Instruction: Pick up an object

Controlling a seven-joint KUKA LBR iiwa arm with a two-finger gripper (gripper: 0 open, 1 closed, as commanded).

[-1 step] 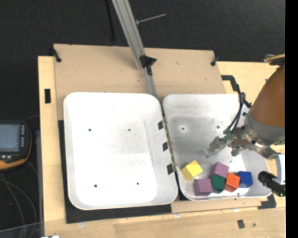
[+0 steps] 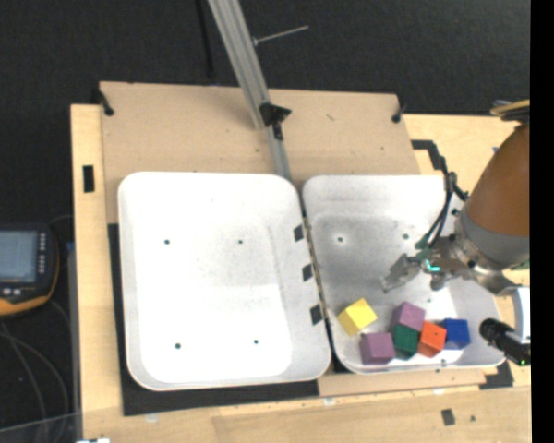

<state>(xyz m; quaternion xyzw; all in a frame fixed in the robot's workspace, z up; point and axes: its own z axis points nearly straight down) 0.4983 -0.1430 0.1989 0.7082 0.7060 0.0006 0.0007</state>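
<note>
A: Wooden desk (image 2: 222, 123) on dark floor; handheld screen unit (image 2: 14, 264) off at nine o'clock. Left bin (image 2: 212, 275) beside right bin (image 2: 369, 220), metal pole (image 2: 245, 58) slanting toward twelve.

B: Arm (image 2: 499, 201) reaching in from three o'clock, hand (image 2: 408, 270) low over right bin, fingers spread, pinching nothing.

A: Clustered at that bin's six o'clock edge: yellow block (image 2: 357, 317), two purple blocks (image 2: 377, 346), green block (image 2: 405, 339), orange block (image 2: 432, 337), blue block (image 2: 456, 331).

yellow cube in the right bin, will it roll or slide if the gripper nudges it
The yellow cube looks flat-faced and rigid, so it would probably slide, not roll. It sits apart from the purple block and the other blocks, so a nudge likely moves it alone. It seems small, probably light; the gripper could knock it away.
</note>
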